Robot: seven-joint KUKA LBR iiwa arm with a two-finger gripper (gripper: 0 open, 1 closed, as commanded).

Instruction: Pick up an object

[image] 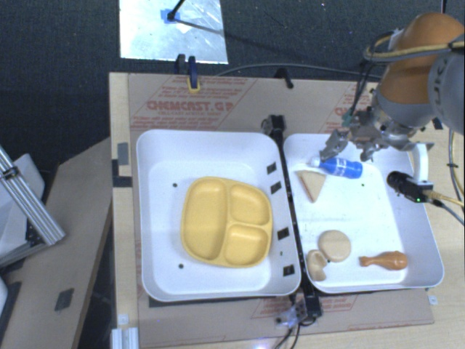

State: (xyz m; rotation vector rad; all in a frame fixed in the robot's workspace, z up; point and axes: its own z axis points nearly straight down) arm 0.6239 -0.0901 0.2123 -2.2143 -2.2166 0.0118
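Gripper (354, 145) hangs over the back of the right bin (429, 264), right above a small blue bottle (341, 167) lying on its side. Fingers look spread apart, one on either side of the bottle's upper edge, with nothing clamped between them as far as I can see. Just in front of the bottle sits a tan wedge (313, 185), like a slice of bread. Nearer the front there's a round beige bun (335, 245), a smaller pale lump (317, 263) touching it, and an orange-brown drumstick (384, 260) off to the side. The left bin (156, 158) holds a yellow divided plate (225, 222). Both bins sit on the worktop (218, 97).
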